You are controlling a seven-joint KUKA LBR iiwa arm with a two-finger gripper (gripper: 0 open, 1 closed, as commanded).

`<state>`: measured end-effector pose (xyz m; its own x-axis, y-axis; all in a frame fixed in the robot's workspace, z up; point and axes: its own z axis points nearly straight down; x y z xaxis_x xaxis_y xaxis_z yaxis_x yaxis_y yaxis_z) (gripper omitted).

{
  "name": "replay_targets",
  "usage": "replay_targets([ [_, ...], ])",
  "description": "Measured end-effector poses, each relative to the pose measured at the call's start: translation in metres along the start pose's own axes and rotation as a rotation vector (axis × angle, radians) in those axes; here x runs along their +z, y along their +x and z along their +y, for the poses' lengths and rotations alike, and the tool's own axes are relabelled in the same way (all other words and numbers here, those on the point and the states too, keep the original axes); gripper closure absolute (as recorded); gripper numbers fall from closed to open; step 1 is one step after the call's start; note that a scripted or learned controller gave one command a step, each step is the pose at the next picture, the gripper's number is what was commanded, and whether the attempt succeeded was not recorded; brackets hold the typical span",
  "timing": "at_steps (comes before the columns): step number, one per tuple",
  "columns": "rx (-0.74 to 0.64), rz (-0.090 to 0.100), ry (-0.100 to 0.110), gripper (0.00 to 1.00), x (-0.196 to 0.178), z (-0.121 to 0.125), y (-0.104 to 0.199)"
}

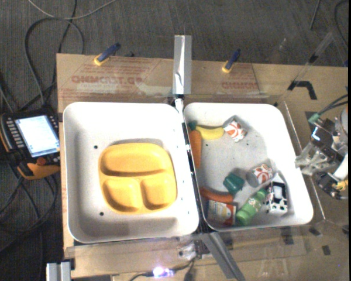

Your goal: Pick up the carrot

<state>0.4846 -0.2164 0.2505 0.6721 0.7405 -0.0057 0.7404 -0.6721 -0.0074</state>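
Down at the near edge of the right bin (292,157) sit a green bottle (250,208), a small carton (220,211) and a black-and-white box (277,196). Carrot (195,147) lies along that bin's left wall, just beside a banana (209,133). Two red-and-white cans (234,129) (261,173) and a teal cup (234,182) share the space. Left bin (76,157) carries a yellow tray (137,176). Claw (326,157) hangs off the bench's right side, well apart from the carrot; open or closed, I cannot tell.
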Motion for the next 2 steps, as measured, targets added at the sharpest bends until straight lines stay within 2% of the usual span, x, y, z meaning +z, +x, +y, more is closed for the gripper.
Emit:
replay_targets([
  [1,0.152,0.0,0.0,1.0,0.0086,0.0466,0.0468],
  [2,0.148,-0.006,0.008,1.0,0.0042,0.0467,0.0481],
])
